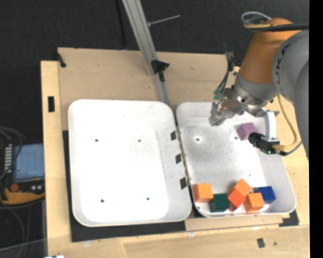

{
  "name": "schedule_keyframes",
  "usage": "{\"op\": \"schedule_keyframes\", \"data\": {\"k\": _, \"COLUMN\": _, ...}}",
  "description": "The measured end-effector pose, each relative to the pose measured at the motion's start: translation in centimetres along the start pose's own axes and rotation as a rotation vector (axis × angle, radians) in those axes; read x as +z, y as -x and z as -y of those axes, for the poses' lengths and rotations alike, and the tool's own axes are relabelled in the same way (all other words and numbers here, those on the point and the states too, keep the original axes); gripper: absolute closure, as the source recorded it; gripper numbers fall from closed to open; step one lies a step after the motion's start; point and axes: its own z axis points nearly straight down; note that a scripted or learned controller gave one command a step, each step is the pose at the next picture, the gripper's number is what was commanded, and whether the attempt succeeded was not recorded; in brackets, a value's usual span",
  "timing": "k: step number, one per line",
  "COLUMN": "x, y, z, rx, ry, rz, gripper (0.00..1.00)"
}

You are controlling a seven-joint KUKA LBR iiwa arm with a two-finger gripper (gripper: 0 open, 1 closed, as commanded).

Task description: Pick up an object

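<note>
On the pale wooden worktop (113, 69) two shallow white bins sit side by side, their inner edges touching along a row of dark clips. The left bin (121, 160) shows bare white floor with a few small dark dots. The right bin (220, 155) carries all the blocks. The grey arm (290, 52), with its orange band (261, 50) above the wrist, comes in from the right and hangs over the far part of the right bin. Its hand (219, 113) points down and to the left, low over the bin's bare floor near the far wall; whether its tips are spread or closed I cannot tell, and nothing is seen between them. Just to the right of the hand lies a purple block (246, 130), close beside a black fitting on the arm. Along the near wall of the right bin the other blocks cluster: an orange block (203, 191), a dark green block (220, 202), a red-orange block (239, 192) tilted on its corner, another orange block (254, 201), and a blue block (266, 193), most of them touching their neighbours.
</note>
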Motion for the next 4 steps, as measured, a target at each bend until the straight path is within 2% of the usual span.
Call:
{"op": "schedule_keyframes", "data": {"k": 1, "x": -4.5, "y": -0.3, "z": -0.4, "rx": -0.014, "ry": 0.0, "rz": -0.001, "gripper": 1.0}}
{"op": "schedule_keyframes", "data": {"k": 3, "x": -3.9, "y": -9.1, "z": 2.0, "rx": -0.015, "ry": -0.007, "rz": 0.0, "gripper": 1.0}}
{"op": "schedule_keyframes", "data": {"k": 4, "x": -4.8, "y": -14.8, "z": 2.5, "rx": -0.018, "ry": -0.004, "rz": -0.003, "gripper": 1.0}}
